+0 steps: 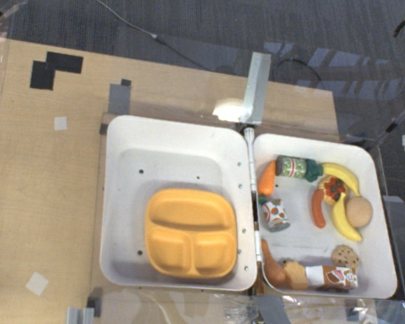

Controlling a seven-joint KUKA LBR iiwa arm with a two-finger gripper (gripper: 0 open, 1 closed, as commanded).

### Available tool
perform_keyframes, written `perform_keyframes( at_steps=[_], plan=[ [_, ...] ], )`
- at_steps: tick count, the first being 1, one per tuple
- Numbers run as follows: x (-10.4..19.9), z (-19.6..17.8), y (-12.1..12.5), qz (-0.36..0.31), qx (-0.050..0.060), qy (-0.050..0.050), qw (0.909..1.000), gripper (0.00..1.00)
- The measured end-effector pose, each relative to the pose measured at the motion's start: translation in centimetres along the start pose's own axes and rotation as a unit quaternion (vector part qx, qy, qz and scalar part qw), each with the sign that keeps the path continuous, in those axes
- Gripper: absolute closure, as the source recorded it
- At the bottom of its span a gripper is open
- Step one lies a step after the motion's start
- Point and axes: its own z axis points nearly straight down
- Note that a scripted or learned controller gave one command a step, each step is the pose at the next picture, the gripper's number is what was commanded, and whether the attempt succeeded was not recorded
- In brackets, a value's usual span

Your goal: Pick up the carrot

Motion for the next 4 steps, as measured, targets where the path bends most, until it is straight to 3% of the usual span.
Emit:
perform_keyframes(
  at_steps=[1,2,3,4],
  plan=[
    [1.5,18.6,3.7,-0.136,-0.01,-0.003,0.9906,1.0],
    [-5.4,29.2,7.4,-0.041,-0.01,-0.003,0.9991,1.0],
    [-4.6,13.4,10.2,-0.07,0.0,0.001,0.9976,1.0],
    [1.5,1.7,9.6,-0.23,-0.003,0.0,0.9732,1.0]
  ],
)
